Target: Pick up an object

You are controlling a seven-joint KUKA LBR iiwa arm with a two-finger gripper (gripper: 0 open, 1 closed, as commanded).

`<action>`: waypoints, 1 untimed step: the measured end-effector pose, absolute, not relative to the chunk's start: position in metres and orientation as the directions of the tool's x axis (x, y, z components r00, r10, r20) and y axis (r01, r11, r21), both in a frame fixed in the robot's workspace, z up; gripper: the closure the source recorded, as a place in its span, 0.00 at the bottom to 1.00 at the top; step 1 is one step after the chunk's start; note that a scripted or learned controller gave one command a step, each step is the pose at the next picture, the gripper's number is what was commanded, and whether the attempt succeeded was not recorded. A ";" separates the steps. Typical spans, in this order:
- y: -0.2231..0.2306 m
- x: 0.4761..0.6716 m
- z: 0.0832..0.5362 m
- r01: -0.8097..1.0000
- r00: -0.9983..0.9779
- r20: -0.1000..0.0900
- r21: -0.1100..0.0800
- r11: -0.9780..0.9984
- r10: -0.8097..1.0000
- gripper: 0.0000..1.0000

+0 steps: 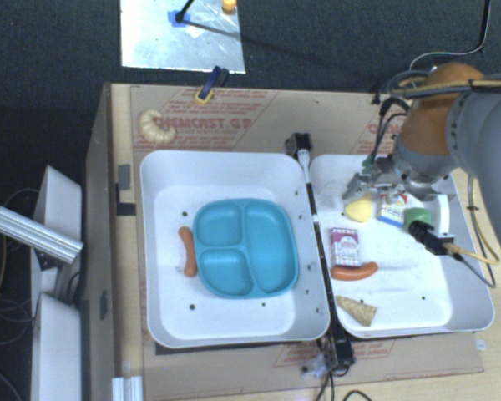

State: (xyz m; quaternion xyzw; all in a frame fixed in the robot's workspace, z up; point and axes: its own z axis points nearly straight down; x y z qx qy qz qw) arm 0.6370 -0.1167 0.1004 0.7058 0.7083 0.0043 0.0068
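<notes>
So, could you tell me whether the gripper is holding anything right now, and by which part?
It cannot be told: the gripper sits low in the right bin just above the yellow object, with no object visibly in its grasp.

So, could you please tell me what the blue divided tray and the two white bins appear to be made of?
The blue divided tray looks like moulded plastic with a smooth, slightly satin finish: uniform colour, rounded compartment edges, soft highlights. The left bin and the right bin look like thin formed white plastic, matte to semi-gloss, judging by their rounded corners and thin rims, though coated metal can't be excluded.
</notes>
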 end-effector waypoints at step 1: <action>-0.117 0.638 0.111 1.000 -0.005 -0.004 0.018 0.005 1.000 1.00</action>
